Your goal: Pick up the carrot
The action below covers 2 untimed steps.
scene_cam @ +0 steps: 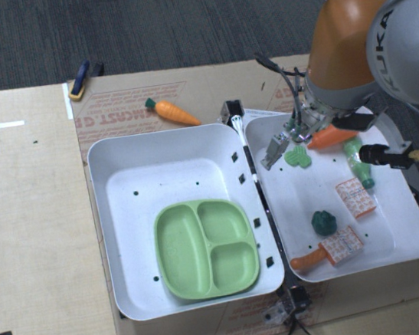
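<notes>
The carrot, orange with a small green top, lies on the brown cardboard just behind the far rim of the left bin, so it is outside both bins. The gripper hangs over the far left corner of the right bin, well apart from the carrot, and from this view I cannot tell whether it is released or clenched; nothing is seen held in it. Just beside it lie an orange piece and a light green piece, and near the front wall of this bin there is one more orange item. In my judgement this is the first risk: the program may take one of these orange things for the target and close on it, because they are much nearer than the true carrot. The second risk is the reach. To arrive at the carrot the arm must cross the bin walls and the black clip between them, and it may knock them. The carrot is also round and tapered and lies at a slant, so a grip across the thin end may slip, or push it away over the cardboard. The green divided plate in the left bin is not in the way.
</notes>
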Available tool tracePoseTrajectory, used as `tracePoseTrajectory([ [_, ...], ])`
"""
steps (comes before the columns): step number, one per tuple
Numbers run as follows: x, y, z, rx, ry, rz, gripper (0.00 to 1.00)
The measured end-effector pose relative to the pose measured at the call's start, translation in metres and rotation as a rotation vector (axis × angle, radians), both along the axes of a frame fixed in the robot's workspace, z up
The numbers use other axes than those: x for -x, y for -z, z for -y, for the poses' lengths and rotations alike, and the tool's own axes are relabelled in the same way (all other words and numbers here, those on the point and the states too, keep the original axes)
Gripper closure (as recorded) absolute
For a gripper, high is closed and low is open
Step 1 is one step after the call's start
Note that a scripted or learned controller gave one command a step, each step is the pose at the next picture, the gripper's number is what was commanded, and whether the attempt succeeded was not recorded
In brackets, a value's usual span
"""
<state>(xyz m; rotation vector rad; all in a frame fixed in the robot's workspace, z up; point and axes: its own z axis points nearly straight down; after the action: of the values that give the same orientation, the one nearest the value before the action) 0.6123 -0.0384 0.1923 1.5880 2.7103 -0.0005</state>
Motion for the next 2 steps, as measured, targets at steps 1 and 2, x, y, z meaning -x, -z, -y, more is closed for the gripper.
tracePoseTrajectory([
  [1,-0.047,-0.001,0.007,0.001,-0.171,0.003,0.0],
  [2,-0.004,0.0,-0.049,0.0,-0.245,0.0,0.0],
])
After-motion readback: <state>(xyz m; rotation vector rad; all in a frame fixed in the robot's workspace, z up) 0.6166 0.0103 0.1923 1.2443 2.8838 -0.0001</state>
